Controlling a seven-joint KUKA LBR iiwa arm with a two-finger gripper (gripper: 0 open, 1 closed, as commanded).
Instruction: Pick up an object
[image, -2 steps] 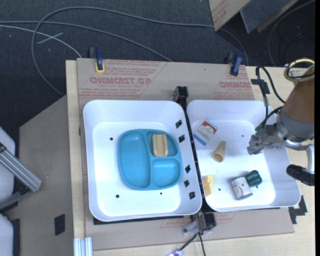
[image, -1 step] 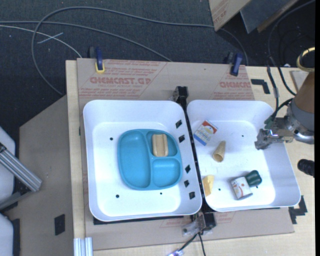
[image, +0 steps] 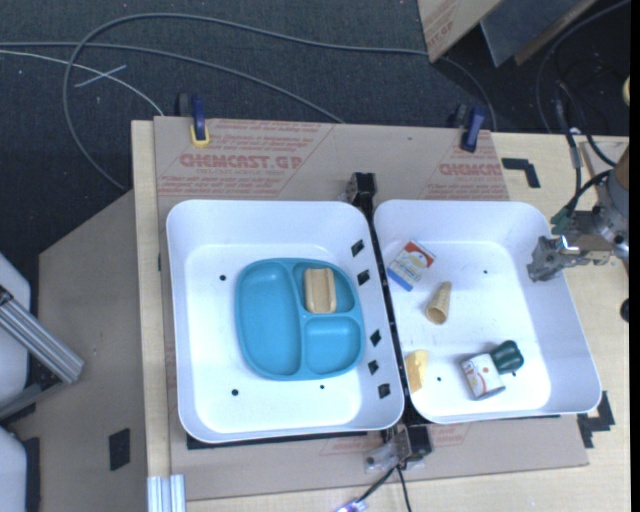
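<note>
Gripper (image: 548, 258) was seen over right bin (image: 560, 330) rim, its state could not be told | cone (image: 439, 301), small carton (image: 410, 265), green object (image: 507, 356) were seen in right bin | tan block (image: 319, 290) was seen on blue tray (image: 262, 310), left bin (image: 200, 300)

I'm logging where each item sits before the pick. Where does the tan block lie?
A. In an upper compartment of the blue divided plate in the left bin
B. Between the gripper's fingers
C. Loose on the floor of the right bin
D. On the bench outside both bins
A: the tan block rests in the upper right compartment of the blue divided plate, which sits in the left bin.
</note>
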